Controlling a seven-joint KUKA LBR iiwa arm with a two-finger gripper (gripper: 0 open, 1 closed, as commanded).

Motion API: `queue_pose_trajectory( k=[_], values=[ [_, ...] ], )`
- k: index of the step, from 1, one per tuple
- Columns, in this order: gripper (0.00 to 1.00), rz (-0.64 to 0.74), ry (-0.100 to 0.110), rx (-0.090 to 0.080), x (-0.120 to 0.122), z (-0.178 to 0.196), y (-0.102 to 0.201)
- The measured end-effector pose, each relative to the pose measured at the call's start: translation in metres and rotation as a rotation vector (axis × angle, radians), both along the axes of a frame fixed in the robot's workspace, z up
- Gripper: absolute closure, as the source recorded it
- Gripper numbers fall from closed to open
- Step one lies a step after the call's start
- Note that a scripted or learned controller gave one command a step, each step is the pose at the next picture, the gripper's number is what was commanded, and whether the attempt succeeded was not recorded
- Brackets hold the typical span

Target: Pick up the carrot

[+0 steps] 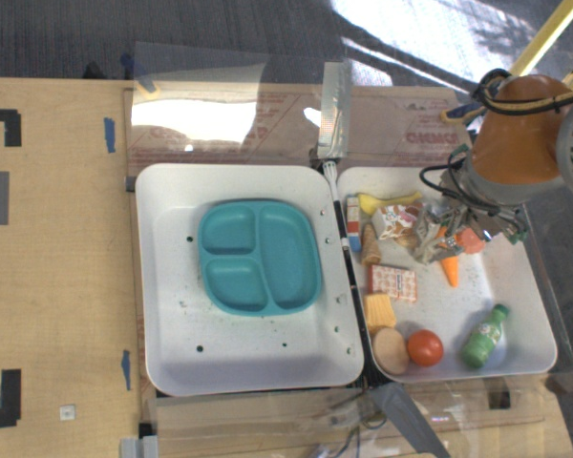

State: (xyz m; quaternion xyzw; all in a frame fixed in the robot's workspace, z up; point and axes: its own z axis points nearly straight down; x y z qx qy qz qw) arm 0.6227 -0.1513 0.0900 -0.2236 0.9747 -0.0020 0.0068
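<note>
While fingers hover unreadably, carrot mid-bin, open floor beside it

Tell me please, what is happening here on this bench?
A grey arm reaches in from the right over the right bin, which holds toy food. Its gripper hangs low among the items, just above the carrot. The carrot lies on the bin floor, not lifted. The left bin holds a teal tray.
</note>
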Motion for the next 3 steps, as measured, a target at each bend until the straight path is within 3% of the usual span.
queue_pose_trajectory(
  k=[1,2,3],
  values=[
    [1.00,0.053,-0.005,0.002,0.043,0.081,0.057],
    [1.00,-0.120,0.014,0.003,-0.046,0.019,0.004],
    [1.00,0.101,-0.002,0.000,0.018,0.121,0.048]
  ],
)
